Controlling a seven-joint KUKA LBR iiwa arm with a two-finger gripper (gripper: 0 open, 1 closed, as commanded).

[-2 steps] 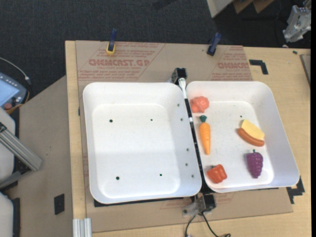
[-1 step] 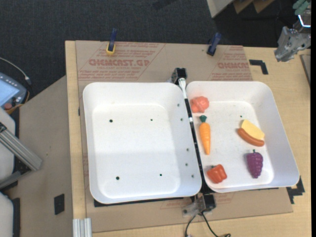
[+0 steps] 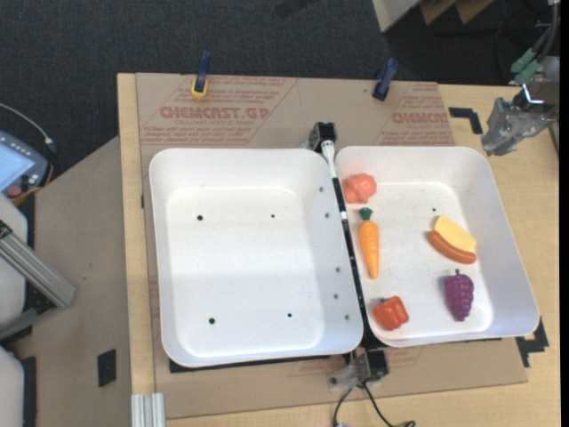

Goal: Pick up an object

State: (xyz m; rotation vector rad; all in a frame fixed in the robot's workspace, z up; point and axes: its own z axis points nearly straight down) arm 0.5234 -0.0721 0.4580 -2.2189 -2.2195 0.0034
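Note:
The right bin (image 3: 498, 205) holds several toy foods. A pink lumpy piece (image 3: 359, 188) lies at its far left, with an orange carrot (image 3: 369, 246) just below it. A red pepper (image 3: 389, 312) sits near the front left corner. A yellow and orange slice (image 3: 452, 239) lies to the right, and a purple bunch of grapes (image 3: 459, 294) is in front of it. My gripper (image 3: 508, 130) hangs at the far right, beyond the bin's back right corner, apart from every object.
The left bin (image 3: 178, 265) sits beside the right one, joined by a black strip. Blue clamps (image 3: 385, 78) and a yellow clamp (image 3: 200, 80) hold the brown board at the back. A grey rail (image 3: 36, 269) lies at the left.

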